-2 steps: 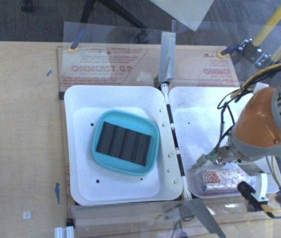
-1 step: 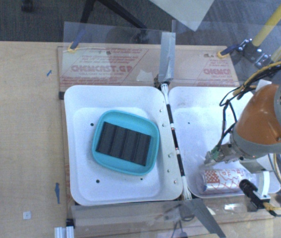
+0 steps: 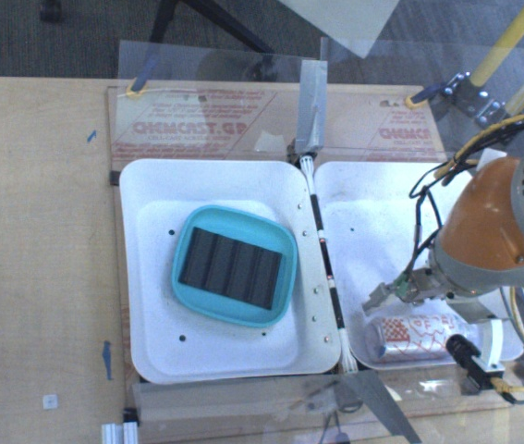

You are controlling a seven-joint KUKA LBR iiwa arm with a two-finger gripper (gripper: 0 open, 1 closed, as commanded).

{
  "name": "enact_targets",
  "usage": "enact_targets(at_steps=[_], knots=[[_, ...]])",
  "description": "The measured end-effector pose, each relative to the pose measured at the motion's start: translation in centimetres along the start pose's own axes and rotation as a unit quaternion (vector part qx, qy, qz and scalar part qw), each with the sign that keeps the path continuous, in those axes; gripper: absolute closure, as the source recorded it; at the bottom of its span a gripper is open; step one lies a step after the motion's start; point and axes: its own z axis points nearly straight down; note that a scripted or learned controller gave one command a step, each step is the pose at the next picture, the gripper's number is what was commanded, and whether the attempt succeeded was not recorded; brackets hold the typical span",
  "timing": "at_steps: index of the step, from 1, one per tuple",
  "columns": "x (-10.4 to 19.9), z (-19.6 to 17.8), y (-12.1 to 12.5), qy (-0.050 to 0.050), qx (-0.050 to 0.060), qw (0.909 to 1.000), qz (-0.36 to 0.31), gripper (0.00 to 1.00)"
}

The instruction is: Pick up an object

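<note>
A light-blue tray [image 3: 234, 265] with a dark ribbed insert lies tilted in the middle of the left bin [image 3: 146, 202]. A red-and-white patterned packet [image 3: 416, 333] lies along the front wall of the right bin [image 3: 372, 202]. My gripper [image 3: 393, 293] hangs low over the front of the right bin, just above and behind the packet's left end. The orange wrist band [image 3: 483, 220] covers the bin's right side. Nothing shows between the gripper and the packet that tells of a hold.
A narrow divider [image 3: 322, 248] with a cable runs between the two bins. Clear plastic sheets and a grey upright post [image 3: 312, 109] stand behind the bins. Bare wooden bench [image 3: 40, 248] stretches to the left.
</note>
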Motion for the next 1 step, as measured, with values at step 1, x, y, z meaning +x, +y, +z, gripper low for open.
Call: enact_targets(at_steps=[1], knots=[[0.37, 0.94, -0.02, -0.001, 0.001, 0.9976, -0.069, 0.0]])
